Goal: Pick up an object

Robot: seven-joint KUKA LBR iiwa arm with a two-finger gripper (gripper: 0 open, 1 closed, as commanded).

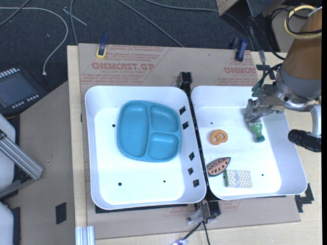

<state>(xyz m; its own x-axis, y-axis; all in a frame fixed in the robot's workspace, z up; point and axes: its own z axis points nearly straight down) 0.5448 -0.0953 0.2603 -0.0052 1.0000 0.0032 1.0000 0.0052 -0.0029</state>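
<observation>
In the right bin (286, 162), a small green object (258, 132) lies near the far right side. My gripper (252, 118) hangs right over its upper end, at or touching it. Toward the bin's left are an orange curled piece (218, 137), a brown-orange leaf-shaped item (218, 166) and a pale patterned packet (239, 178). A thin dark green stick (225, 178) lies between the leaf and the packet.
A blue divided plate (149, 130) rests in the left bin (102, 177). A black divider with clips (190, 137) runs between the bins. The grey-and-orange arm (304, 60) comes in from the upper right, over the right bin's far corner.
</observation>
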